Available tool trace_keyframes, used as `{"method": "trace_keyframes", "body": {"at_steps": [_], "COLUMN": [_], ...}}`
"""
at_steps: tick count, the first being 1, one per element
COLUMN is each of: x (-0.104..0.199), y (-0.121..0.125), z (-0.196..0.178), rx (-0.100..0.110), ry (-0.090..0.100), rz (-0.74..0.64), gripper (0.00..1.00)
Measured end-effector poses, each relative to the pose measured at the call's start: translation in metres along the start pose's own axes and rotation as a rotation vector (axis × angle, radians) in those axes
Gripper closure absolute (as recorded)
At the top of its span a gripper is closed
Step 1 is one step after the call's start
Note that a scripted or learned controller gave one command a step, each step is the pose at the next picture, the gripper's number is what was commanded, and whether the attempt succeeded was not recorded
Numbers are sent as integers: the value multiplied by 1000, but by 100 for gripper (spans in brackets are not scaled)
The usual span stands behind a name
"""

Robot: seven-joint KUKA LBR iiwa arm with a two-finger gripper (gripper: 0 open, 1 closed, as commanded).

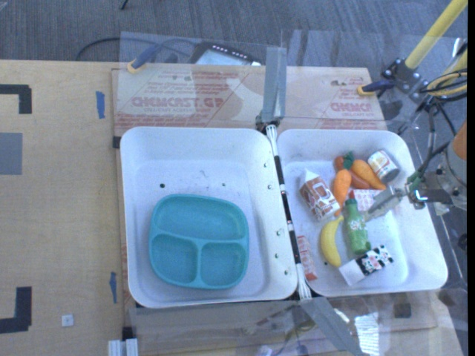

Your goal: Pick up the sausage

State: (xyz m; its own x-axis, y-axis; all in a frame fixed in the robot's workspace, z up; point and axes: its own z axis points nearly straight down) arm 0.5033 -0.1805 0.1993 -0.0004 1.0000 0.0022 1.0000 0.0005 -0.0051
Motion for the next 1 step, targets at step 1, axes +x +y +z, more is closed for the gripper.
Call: {"method": "trace_keyframes", "body": {"at_steps": [1], "x": [44], "y": [65], "z": [88], "rx": [-30], "ry": [-3], "rz": [71], "gripper": [0]}}
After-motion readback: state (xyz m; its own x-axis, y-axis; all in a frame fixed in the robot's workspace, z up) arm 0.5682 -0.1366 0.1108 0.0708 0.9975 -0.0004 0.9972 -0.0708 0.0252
